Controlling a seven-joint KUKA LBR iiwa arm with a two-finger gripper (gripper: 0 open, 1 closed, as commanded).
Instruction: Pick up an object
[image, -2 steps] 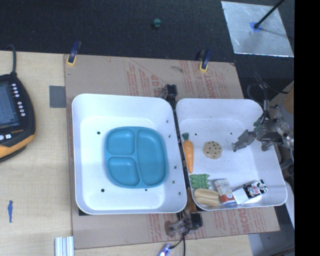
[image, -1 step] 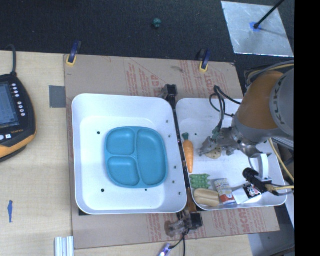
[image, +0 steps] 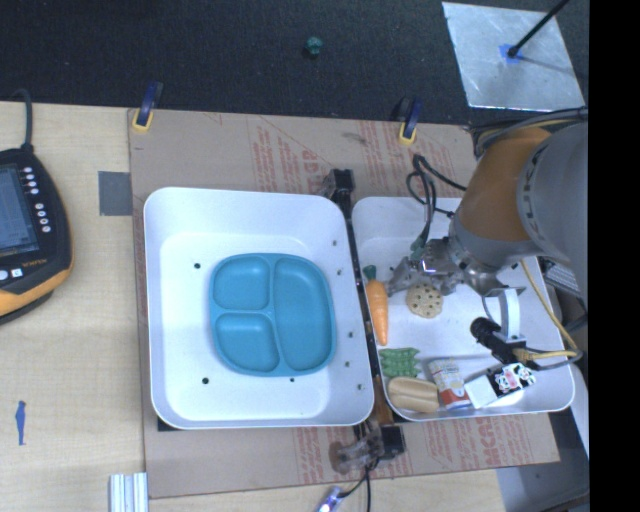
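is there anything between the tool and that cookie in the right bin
Nothing visible. The tool sits just above the cookie, with bare bin floor around it. The carrot lies off to the side, by the bin's left wall.

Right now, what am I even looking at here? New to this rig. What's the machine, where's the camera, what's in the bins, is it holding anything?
One fixed camera looks down at a slant on a bench with two shallow white bins. The grey arm with the orange band is a robot arm reaching in from the right; its gripper hangs low over the right bin, just above a cookie. Whether its fingers are open or shut is not clear, and nothing is visibly held.

The left bin holds a blue divided plate. The right bin also holds a carrot along its left wall, a green piece, a bread roll and a few small packaged items near the front. A handheld controller lies at the far left.
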